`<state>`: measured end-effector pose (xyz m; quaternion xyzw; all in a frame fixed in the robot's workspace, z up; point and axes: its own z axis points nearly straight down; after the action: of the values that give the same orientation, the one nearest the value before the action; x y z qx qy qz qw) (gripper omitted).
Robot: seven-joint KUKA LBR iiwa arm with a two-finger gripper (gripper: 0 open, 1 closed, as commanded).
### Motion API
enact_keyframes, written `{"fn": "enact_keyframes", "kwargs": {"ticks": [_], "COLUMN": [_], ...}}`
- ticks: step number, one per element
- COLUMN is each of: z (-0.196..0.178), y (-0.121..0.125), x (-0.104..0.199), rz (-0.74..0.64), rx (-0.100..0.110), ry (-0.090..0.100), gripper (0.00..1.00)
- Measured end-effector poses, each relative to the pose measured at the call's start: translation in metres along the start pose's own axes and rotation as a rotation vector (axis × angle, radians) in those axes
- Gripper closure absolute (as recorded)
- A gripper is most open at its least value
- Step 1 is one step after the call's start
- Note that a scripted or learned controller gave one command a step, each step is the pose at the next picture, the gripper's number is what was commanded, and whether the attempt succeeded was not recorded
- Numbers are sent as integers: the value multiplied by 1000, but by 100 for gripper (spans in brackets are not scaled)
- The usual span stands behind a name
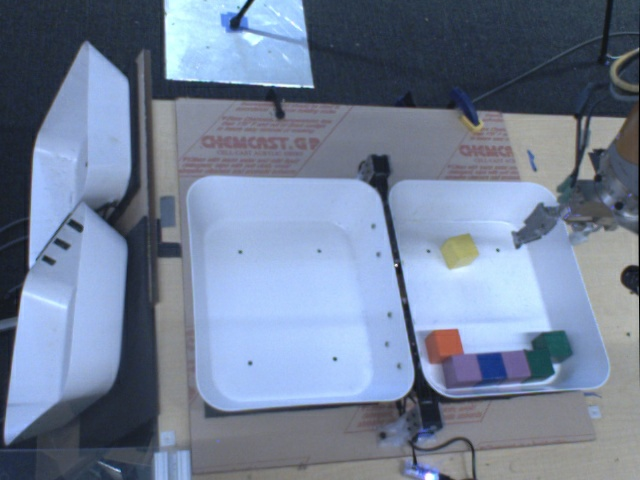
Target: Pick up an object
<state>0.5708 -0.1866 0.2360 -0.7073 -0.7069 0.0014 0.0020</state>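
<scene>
1. A pale wooden surface carries a brown cardboard sheet printed with red lettering.
2. Beyond the sheet lies dark carpet — on it a shiny metal plate.
3. Left of the sheet stand two tilted white tubs.
4. Cables trail over the carpet past the sheet's far right corner.

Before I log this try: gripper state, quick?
Gripper: over the right bin, holding nothing visible; open or shut cannot be told.

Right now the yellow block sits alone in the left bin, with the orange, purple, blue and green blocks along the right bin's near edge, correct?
Not quite. The camera view shows the yellow block in the right bin, not the left one. The orange block, purple block, blue block and green block do line that bin's near edge.
</scene>
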Motion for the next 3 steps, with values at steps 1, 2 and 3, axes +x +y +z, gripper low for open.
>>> {"fn": "enact_keyframes", "kwargs": {"ticks": [1, 2, 3], "z": [-3, 48, 111], "y": [1, 10, 12], "x": [0, 5, 3], "rz": [-1, -2, -1], "rx": [-6, -2, -1], "ry": [-1, 0, 0], "gripper": [0, 0, 0]}}
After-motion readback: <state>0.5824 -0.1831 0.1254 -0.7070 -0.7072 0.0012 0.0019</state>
